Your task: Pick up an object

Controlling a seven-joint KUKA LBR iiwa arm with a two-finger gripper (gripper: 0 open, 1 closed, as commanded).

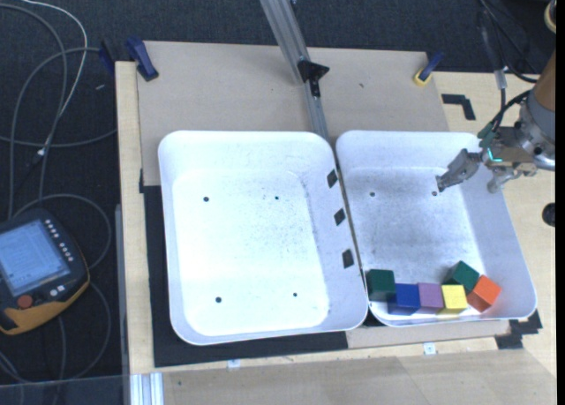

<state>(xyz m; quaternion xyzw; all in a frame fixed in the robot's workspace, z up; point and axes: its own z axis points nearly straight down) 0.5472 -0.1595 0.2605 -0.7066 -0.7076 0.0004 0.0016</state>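
Observation:
Several small blocks lie in a row along the near wall of the right bin [415,138]: dark green [380,282], blue [407,297], purple [430,295], yellow [453,297], another green [464,273] and orange [485,292]. My gripper [466,183] hangs over the far right part of that bin, well away from the blocks. It is open, its fingers spread wide with nothing between them.
The left bin [238,138] sits beside the right one, with black clips [339,215] at the seam. A slanted aluminium pole [284,19] crosses the back of the bench. A teach pendant [33,264] and cables lie on the floor at left.

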